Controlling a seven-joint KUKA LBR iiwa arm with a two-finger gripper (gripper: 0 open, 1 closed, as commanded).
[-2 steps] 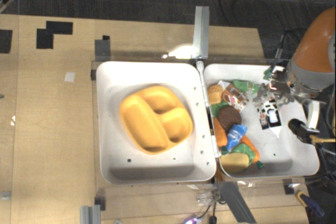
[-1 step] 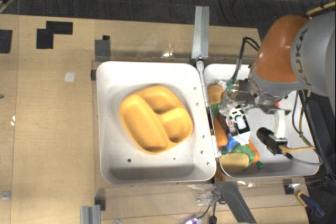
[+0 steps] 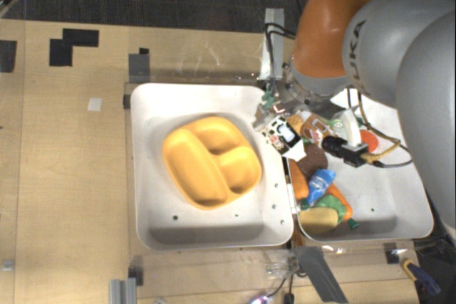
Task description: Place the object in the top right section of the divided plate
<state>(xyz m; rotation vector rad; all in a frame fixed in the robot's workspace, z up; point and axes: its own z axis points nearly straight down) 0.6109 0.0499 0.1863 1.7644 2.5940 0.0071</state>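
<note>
Divided plate (image 3: 210,160): yellow, three sections, sits mid-frame in the left white bin (image 3: 153,224), rotated a bit. All three sections look bare.

Right white bin (image 3: 399,217) holds a pile of small toy items along its left wall: brown piece (image 3: 311,161), blue piece (image 3: 320,181), orange carrot-like pieces (image 3: 301,186), a pale yellow piece (image 3: 320,218) at the bottom with green next to it. Can't tell which one is the task object.

Arm (image 3: 385,32) comes in from upper right, orange band over the top of the right bin. Gripper (image 3: 285,126) hangs at the divider between bins, above the pile; cannot tell the state of its fingers, too much clutter there. Black-and-white tag near the tip, not readable. Letters on the grey arm housing, partly cut off.

Cables loop off the wrist over the right bin. Worktop (image 3: 64,189) is light wood with black marker blocks (image 3: 71,45) upper left; dark carpet along the top of the frame.
</note>
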